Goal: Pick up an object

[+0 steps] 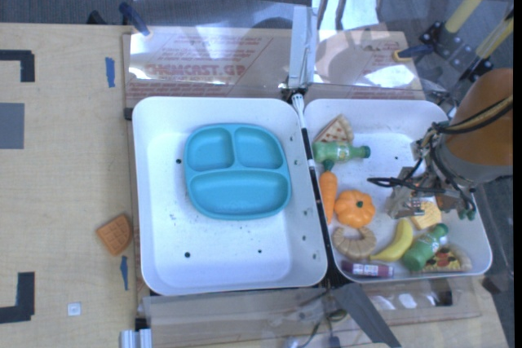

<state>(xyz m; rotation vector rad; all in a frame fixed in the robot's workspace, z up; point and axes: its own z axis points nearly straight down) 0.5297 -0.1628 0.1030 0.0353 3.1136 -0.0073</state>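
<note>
Over the right bin (457, 114), the tool (408, 196) hangs above the banana (397, 240); its opening I cannot tell.

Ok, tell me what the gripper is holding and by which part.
Cannot be told: the gripper hangs low over the right bin, above the banana, with nothing visibly between its fingers.

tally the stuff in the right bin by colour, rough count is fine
Orange: 2, the carrot and pumpkin
Green: 2, the bottle and a green item
Yellow: 1, the banana
Tan: 2, the sandwich wedge and ring pastry
Total: 7 clear ones; others are hidden
</note>
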